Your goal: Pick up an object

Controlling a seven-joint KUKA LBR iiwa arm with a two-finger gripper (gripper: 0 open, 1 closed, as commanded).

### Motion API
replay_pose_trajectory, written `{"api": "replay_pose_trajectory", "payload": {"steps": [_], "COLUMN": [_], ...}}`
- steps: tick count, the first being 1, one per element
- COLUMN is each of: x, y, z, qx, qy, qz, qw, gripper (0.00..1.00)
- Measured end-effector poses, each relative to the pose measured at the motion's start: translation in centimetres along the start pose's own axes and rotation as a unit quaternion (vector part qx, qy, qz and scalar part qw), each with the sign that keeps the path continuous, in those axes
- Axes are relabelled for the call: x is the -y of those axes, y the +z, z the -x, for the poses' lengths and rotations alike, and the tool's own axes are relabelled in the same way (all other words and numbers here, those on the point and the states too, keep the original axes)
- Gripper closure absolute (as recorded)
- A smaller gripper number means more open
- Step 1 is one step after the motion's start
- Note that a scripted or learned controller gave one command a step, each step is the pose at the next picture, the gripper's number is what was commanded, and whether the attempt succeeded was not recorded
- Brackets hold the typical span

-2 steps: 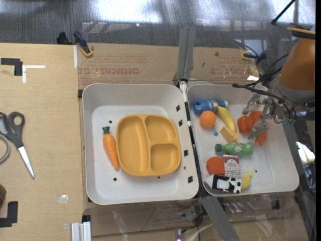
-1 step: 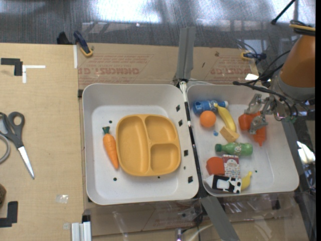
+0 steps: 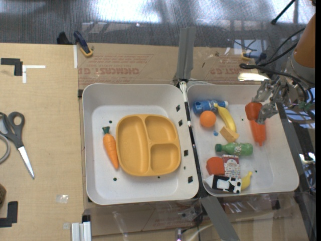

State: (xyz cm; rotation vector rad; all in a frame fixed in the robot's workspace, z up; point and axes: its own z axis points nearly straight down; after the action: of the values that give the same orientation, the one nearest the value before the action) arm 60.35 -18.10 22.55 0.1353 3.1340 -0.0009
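My gripper (image 3: pixel 267 103) hangs over the far right part of the right bin (image 3: pixel 288 179). Right beside it is an orange-red piece (image 3: pixel 252 109), and an orange carrot-like piece (image 3: pixel 259 132) lies just below; whether either is gripped I cannot make out. The same bin holds a blue bottle (image 3: pixel 203 105), an orange ball (image 3: pixel 207 119), a banana (image 3: pixel 226 117), a tan block (image 3: pixel 229 134), a green bottle (image 3: pixel 233 148), a red item (image 3: pixel 215 164), a red-and-white carton (image 3: pixel 230 163) and a black-and-white toy (image 3: pixel 223 184).
The left bin (image 3: pixel 95 185) holds a yellow divided plate (image 3: pixel 149 144) with a carrot (image 3: pixel 110 146) to its left. Scissors (image 3: pixel 18 140) lie on the bench at far left. Cables and arm hardware (image 3: pixel 301 92) crowd the right edge.
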Motion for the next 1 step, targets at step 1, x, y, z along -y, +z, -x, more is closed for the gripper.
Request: {"api": "replay_pose_trajectory", "payload": {"steps": [1], "x": [1.36], "y": [13.23], "z": [-1.28], "qx": [0.000], "qy": [-0.090], "qz": [0.000], "qw": [0.9960], "gripper": [1.00]}}
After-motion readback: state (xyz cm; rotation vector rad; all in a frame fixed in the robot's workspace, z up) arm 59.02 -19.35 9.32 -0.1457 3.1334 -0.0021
